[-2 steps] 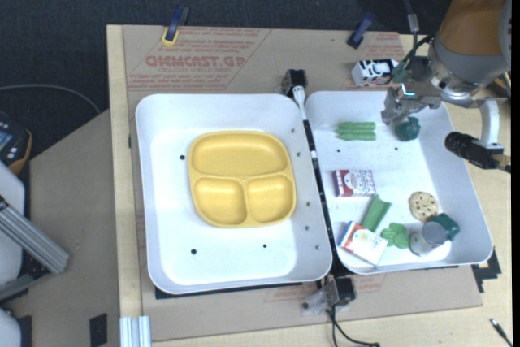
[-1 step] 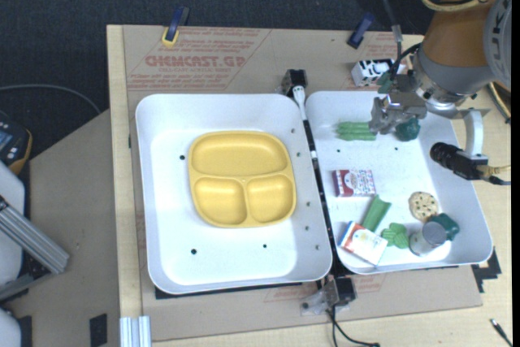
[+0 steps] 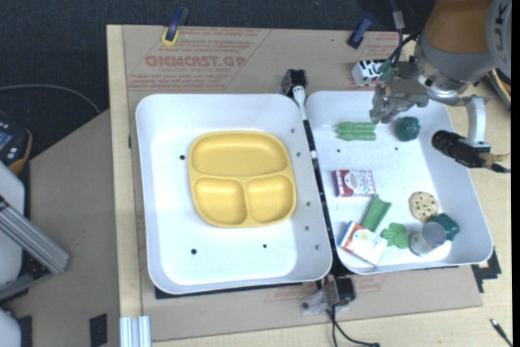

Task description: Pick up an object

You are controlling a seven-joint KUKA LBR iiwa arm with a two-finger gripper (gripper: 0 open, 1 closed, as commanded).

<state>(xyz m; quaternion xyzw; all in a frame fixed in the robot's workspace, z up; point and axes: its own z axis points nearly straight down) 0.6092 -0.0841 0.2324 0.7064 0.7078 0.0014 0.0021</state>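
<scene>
Camera view puts my gripper (image 3: 388, 111) low in the right bin's (image 3: 463, 199) far end, between the green pea pod (image 3: 357, 131) and dark-green ball (image 3: 406, 127), grip state untellable; I fear it closes between them, missing both.

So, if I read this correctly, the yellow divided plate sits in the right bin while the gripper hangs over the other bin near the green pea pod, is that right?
Not quite: the yellow divided plate sits in the left bin, not the right one. The camera view shows this. The rest then flips accordingly: the gripper hangs over the right bin, near the green pea pod.
</scene>
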